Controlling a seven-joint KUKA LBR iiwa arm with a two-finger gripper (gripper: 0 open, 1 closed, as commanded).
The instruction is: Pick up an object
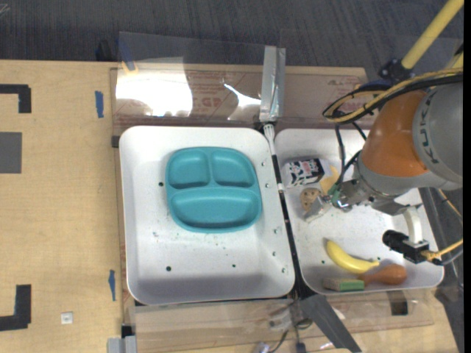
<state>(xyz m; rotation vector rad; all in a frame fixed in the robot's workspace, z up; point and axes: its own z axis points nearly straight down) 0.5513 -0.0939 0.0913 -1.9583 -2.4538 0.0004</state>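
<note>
Near edge of right bin (316, 282): a yellow banana (347, 258) lies beside an orange-brown piece (385, 274); a small green item (346, 286) sits just below them at the rim.
Middle of right bin: the gripper (324, 199) is low over a small tan object (311, 195), close to the divider between the bins.
Fingers: too blurred and hidden to tell whether they are wide, narrow or holding anything.
Far part of right bin: a black-and-white carton (304, 170) lies just beyond the gripper.
Arm (401, 149): grey, orange band, reaching in from the right.
Left bin (140, 197): a teal divided plate (213, 187) rests in its far half.
Surface (51, 197): light cardboard-brown, left of the bins.
</note>
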